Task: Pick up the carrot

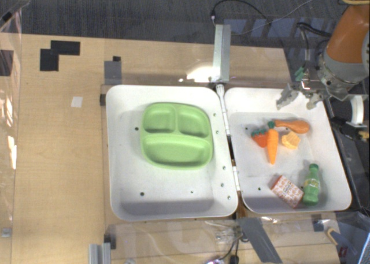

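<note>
Red box (pixel 287 190) nearest; gripper (pixel 299 99) fingers spread, holding nothing, above carrot (pixel 272 145).

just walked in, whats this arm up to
The arm's gripper hangs open over the far edge of the right bin, holding nothing. The carrot it is meant to pick up lies untouched in that bin among other toy food. A green tray sits in the left bin.

Carrot (pixel 272 146): you see plain orange with a green top.
Divided plate (pixel 176 135): light green, unpatterned.
Bottle (pixel 311 184): green, paler label.
Carton (pixel 287 190): red-pink with white print.
Bins (pixel 124 153): white.
Bench (pixel 52 159): pale wood, black marks.
Arm (pixel 348 40): orange band, grey wrist.
</note>
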`<control>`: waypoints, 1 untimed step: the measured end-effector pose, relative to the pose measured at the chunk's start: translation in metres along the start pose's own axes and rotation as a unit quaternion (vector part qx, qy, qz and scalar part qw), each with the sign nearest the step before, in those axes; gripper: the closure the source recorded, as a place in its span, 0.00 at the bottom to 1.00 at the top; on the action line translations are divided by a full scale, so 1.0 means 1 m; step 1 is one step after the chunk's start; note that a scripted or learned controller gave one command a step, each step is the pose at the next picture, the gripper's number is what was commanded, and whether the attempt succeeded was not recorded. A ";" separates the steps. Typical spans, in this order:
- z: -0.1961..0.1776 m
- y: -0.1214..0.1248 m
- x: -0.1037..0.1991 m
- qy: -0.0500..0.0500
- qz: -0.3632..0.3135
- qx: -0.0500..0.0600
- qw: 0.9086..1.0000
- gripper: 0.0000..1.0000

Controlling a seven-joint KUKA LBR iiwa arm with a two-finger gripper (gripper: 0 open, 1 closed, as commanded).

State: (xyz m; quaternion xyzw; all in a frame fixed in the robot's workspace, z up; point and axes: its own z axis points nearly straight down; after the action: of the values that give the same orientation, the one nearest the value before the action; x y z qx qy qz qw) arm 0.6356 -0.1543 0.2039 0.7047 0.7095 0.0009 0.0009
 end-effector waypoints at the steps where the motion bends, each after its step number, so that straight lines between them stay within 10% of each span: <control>1: 0.104 -0.042 0.014 0.000 0.001 -0.002 1.000 0.00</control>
State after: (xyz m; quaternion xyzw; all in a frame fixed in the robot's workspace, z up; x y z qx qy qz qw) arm 0.5941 -0.1401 0.1001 0.7050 0.7092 0.0019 0.0022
